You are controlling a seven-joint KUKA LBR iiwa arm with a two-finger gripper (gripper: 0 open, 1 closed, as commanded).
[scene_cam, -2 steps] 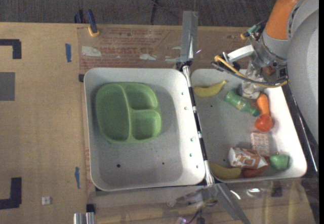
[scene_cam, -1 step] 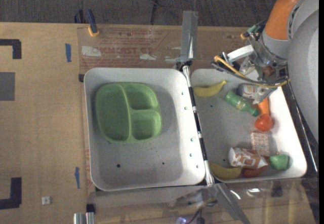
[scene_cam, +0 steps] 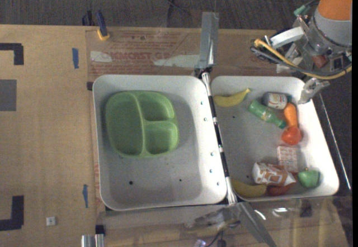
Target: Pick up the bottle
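Observation:
The bottle (scene_cam: pixel 266 114) is green and lies on its side in the upper middle of the right bin (scene_cam: pixel 327 145), cap end pointing lower right. A small grey can (scene_cam: pixel 275 100) lies just above it and an orange carrot (scene_cam: pixel 290 114) sits to its right. My gripper (scene_cam: pixel 310 89) hangs over the bin's upper right corner, up and to the right of the bottle and apart from it. Nothing shows in its grasp.
The right bin also holds a banana (scene_cam: pixel 231 98) at its top left, a red-orange piece (scene_cam: pixel 291 136), a small box (scene_cam: pixel 287 156), a carton (scene_cam: pixel 272 174), a second banana (scene_cam: pixel 248 188) and a green fruit (scene_cam: pixel 309 177). A green divided plate (scene_cam: pixel 142 123) lies in the left bin (scene_cam: pixel 168 184).

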